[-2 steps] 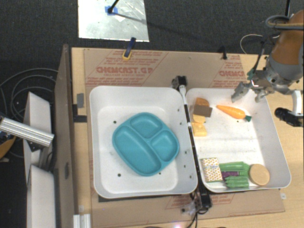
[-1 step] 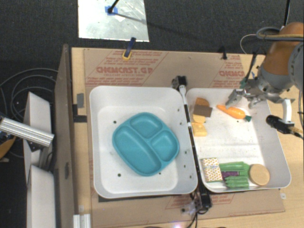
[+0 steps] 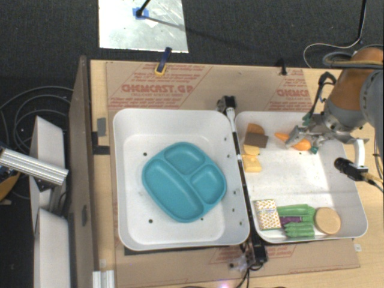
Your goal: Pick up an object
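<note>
Red "CHEMCAST GP" lettering on the brown sheet (image 3: 180,83) under the bins

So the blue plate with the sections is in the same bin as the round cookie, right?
Not quite. The camera view shows the blue plate alone in the left bin. The round cookie lies in the right bin, at its near corner.

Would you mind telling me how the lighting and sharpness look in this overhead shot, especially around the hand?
Camera view: even, soft light; the teal tray is crisp and throws little shadow. Glare washes out the shiny sheet beyond the bench. The hand, low in the right bin by the orange pieces, is small and slightly blurred.
</note>
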`<move>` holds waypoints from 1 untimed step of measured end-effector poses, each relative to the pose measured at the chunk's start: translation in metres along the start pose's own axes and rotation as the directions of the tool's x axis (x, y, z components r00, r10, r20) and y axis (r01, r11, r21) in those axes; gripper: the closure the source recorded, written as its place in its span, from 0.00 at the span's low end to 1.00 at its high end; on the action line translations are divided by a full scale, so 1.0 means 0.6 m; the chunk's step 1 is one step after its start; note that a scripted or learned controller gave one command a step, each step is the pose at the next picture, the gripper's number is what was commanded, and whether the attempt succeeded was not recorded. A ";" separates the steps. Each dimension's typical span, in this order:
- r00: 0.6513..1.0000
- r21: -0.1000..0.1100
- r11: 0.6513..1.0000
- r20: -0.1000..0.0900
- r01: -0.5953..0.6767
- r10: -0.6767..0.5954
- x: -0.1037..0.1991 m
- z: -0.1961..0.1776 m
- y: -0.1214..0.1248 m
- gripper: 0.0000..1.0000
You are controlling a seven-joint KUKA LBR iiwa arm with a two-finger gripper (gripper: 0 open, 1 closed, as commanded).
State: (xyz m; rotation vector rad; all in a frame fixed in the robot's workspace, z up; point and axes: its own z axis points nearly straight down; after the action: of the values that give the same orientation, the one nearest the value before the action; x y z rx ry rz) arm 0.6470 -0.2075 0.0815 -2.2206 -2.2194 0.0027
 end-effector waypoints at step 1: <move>1.000 -0.007 1.000 0.001 0.005 -0.005 0.013 -0.007 0.016 0.00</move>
State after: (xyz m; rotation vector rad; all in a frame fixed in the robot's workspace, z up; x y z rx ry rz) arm 0.6564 -0.1998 0.0857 -2.2192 -2.2292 -0.0045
